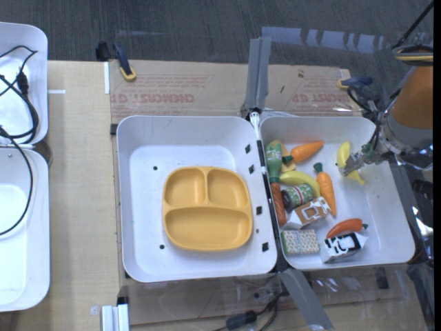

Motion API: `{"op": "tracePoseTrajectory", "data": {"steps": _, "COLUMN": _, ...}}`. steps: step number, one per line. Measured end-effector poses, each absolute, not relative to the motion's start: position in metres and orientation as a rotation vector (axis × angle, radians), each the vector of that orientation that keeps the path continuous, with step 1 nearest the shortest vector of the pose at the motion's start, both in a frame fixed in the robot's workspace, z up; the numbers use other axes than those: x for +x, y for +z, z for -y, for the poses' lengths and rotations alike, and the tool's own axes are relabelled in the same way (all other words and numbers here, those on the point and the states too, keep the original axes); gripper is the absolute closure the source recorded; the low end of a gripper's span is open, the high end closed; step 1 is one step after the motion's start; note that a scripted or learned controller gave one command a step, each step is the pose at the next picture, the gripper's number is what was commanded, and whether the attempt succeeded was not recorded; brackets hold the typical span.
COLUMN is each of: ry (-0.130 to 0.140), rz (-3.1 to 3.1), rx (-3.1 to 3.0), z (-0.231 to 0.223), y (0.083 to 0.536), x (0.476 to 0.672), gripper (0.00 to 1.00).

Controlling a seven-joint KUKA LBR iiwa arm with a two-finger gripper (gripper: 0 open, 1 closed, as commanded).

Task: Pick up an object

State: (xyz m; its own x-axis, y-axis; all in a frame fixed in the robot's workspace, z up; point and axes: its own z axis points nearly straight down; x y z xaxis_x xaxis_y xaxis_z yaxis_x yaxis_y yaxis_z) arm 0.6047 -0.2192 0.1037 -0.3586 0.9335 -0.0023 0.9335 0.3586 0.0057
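since the gripper (360,161) sits low in the right bin (386,247), i'd call this the grasp step. can't tell how the jaws stand. a yellow toy piece (343,153) lies right at the fingertips, carrots (325,188) further off. next move needs a clean pinch, then lift.

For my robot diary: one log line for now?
arm: over right bin | gripper: at yellow toy | hold: unclear | tray: left bin
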Motion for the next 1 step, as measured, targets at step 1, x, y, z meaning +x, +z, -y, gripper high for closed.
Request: {"op": "tracePoseTrajectory", "data": {"steps": 1, "ry": 0.001, "rz": -2.583, "rx": 1.784, "z": 0.1559, "y": 0.2344, "x": 0.645, "gripper": 1.0}}
